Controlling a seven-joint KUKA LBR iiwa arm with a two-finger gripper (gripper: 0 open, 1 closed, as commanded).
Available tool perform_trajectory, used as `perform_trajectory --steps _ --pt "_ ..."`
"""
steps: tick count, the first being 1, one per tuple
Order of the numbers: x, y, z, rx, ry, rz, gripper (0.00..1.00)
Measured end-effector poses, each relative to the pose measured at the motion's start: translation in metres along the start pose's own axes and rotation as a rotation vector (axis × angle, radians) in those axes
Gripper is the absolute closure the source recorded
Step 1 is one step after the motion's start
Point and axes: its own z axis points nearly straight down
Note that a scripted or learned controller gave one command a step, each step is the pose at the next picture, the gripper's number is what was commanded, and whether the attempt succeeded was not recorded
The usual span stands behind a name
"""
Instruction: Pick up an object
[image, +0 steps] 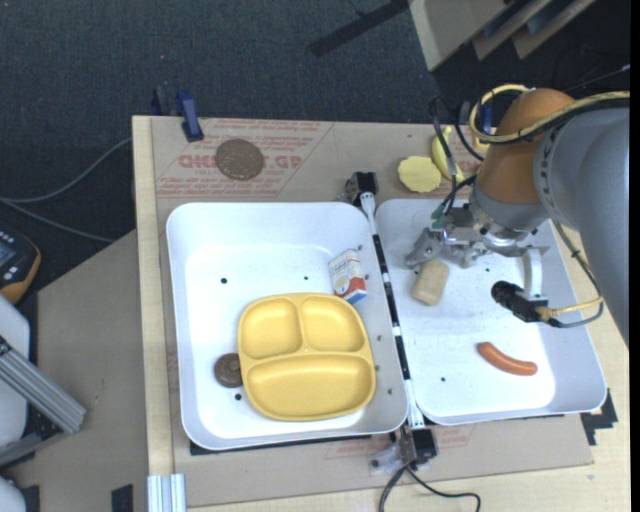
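Note:
In the right bin a tan, cork-like block lies near the back left, and an orange-red sausage lies toward the front right. My gripper hangs at the back of this bin, just above and behind the tan block, and I see nothing held in it. The left bin contains a yellow divided plate, a small white carton with red and blue print and a brown round piece beside the plate.
On the bench behind the bins are a yellow lump, a brown disc and a blue clip. The grey arm with its orange band reaches over the right bin's back right corner.

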Motion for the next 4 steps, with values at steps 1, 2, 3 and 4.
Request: perform_trajectory --steps 1,2,3,4 --pt "0.000 0.003 -0.018 -0.012 -0.002 0.000 1.00" --pt "0.000 0.003 -0.017 -0.011 -0.002 0.000 0.00" --pt "0.014 -0.031 -0.005 -0.003 0.001 0.000 0.00" --pt "0.013 -0.029 -0.017 -0.010 -0.001 0.000 1.00"
